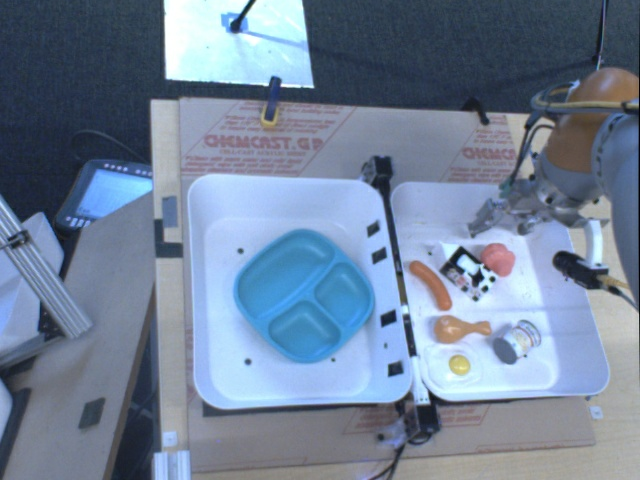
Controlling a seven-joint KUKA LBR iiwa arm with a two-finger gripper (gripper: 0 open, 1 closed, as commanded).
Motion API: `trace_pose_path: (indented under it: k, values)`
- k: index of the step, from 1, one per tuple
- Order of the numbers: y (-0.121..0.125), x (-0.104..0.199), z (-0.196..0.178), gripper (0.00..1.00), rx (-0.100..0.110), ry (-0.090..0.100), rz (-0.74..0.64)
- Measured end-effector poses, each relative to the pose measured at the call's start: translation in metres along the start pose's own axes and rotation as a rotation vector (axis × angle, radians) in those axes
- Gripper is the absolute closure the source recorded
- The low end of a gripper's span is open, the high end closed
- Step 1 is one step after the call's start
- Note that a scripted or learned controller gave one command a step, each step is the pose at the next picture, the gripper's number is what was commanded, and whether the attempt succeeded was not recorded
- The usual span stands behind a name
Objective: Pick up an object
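1. At the far left we see a dark handheld screen point(100, 198) and a ribbed metal bar point(35, 273) lying on a tan side surface, with dark carpet behind
2. Up top, a shiny square sheet point(238, 30) lies on the carpet
3. The table point(300, 128) is covered in printed cardboard with red lettering; a yellow clamp point(271, 108) sits on its far edge
4. The left bin point(215, 208) is smooth white plastic, shallow with rounded corners, and holds a glossy blue plate point(303, 294) split into three compartments
5. The right bin point(575, 363) touches it along a black-clipped seam and holds the pickable things: an orange sausage shape point(431, 284), a black-and-white toy point(468, 271), a pink rounded lump point(499, 259) just beside it, an orange drumstick shape point(460, 327), a fried-egg toy point(458, 365) and a small grey can point(516, 342) lying on its side
6. The claw point(497, 214) hangs over the right bin's far part, near the pink lump; we cannot tell whether it is released or clenched, and nothing shows in its grasp
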State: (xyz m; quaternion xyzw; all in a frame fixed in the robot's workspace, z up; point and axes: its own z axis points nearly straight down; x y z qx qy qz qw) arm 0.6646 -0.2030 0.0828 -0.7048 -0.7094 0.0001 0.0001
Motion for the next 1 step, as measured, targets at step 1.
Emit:
trace_pose_path:
  k: [1]
  values:
    - [0.0024,-0.0005,-0.0146,1.0,-0.007,-0.003,-0.002]
